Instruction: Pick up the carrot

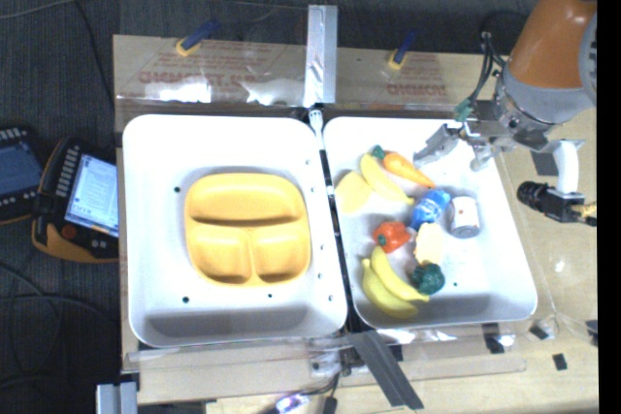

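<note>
carrot (pixel 406 170) partly under banana (pixel 380 177), tool (pixel 456 143) spread open, empty

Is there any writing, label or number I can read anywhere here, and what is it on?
No text is readable in this view.
The clear sheet behind the bins bears reddish print, too faint and blurred to read.
The handheld screen left of the left bin shows lines of text, too small to read.
The small can in the right bin shows no legible label.

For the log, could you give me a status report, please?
Gripper open, above right bin, holding nothing. Carrot unlifted, resting against banana.
</note>
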Action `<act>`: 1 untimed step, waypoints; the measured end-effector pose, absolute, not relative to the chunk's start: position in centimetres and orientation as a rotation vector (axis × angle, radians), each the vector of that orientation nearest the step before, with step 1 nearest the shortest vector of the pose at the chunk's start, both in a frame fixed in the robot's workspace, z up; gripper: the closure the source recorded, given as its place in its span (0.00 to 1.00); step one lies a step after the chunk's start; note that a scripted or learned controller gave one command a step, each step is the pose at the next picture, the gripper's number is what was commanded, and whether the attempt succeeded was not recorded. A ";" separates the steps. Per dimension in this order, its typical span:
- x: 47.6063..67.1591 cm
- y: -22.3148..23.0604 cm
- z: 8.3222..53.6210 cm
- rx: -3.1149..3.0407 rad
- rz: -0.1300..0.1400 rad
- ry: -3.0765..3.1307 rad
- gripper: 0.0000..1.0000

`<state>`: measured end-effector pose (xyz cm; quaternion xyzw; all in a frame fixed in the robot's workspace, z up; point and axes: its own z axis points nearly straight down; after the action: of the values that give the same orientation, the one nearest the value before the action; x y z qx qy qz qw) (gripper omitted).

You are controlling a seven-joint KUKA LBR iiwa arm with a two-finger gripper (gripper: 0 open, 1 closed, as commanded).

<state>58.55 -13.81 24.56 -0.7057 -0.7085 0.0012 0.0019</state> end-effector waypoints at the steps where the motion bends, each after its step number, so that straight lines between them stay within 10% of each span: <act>1: 59.9 -13.1 16.6 -1.995 0.004 -2.422 0.00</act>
<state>59.91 -13.11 16.62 -0.6357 -0.7719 0.0014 0.0018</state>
